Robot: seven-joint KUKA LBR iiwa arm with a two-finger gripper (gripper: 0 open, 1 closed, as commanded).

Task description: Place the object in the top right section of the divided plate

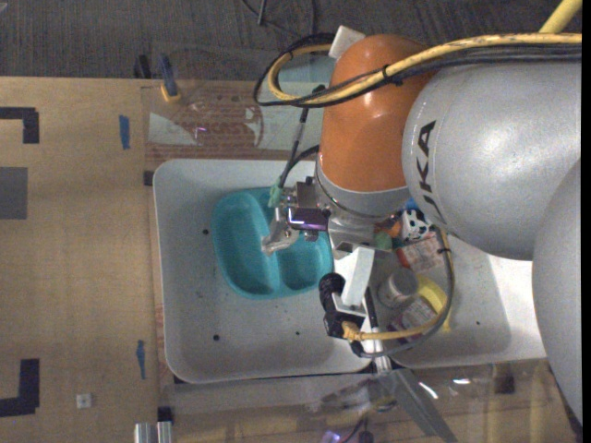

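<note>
A teal divided plate [238, 233] lies in the left white bin [185, 275]. My gripper [280, 238] hangs over the plate's right half, close to the ridge between its sections, and casts a shadow there. A small green piece [274, 195] shows at the plate's upper right rim, just beside the wrist; I cannot tell whether it is held or lying loose. The orange band and grey arm hide the plate's right edge.
In the right bin [489, 330], partly under the arm, lie several small items: a yellow piece [430, 294], a grey round can [399, 288] and a colourful pack [416, 233]. A black cable connector [332, 307] hangs below the wrist. Wooden bench [74, 247] lies to the left.
</note>
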